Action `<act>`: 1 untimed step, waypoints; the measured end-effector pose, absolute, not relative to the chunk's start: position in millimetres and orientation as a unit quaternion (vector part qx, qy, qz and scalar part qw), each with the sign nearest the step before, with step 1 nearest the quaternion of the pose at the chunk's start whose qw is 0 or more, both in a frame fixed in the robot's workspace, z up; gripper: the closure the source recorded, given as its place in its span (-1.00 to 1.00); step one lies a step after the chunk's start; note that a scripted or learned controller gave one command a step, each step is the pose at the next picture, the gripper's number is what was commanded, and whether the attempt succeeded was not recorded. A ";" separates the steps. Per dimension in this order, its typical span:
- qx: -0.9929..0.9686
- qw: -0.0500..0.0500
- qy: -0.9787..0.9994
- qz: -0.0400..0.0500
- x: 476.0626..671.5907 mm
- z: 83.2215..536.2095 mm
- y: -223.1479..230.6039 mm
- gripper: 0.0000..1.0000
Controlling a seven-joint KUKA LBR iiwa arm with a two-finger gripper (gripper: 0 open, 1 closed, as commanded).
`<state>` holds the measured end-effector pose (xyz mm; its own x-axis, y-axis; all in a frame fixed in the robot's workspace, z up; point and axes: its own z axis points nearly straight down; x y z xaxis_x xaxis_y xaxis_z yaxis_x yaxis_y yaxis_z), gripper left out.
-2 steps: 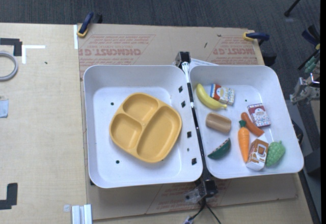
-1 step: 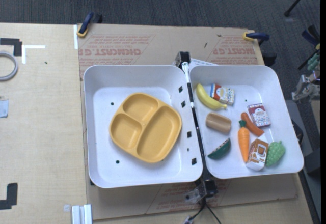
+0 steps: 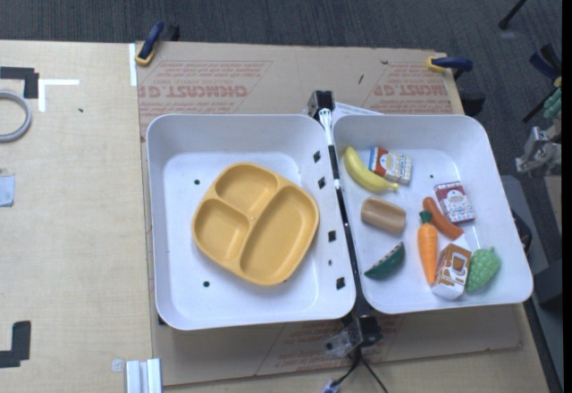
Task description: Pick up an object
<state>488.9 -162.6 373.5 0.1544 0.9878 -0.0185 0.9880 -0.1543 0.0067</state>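
Observation:
The right bin point(image 3: 497, 170) holds several toy foods. A yellow banana point(image 3: 357, 171) lies at its back left beside a small white, red and blue carton point(image 3: 391, 165). A brown cylinder point(image 3: 383, 217) sits mid-left, with a green watermelon slice point(image 3: 386, 262) in front of it. An orange carrot point(image 3: 428, 248) stands lengthwise next to a red sausage point(image 3: 442, 218) and a red-and-white packet point(image 3: 454, 201). An orange-and-white carton point(image 3: 451, 271) and a green bumpy fruit point(image 3: 484, 268) rest at the front right.
The left bin point(image 3: 163, 204) bears a yellow three-part plate point(image 3: 256, 223). Both bins sit on cardboard point(image 3: 232, 83) held by blue-and-yellow clamps point(image 3: 150, 41). Grey metal hardware point(image 3: 538, 150) juts in past the right bin's far edge.

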 end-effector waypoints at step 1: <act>0.759 0.009 0.651 -0.005 489.9 382.9 -162.9 1.00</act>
<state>489.9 -162.9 382.9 0.1513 0.9883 -0.0204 0.9885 -0.1512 0.0074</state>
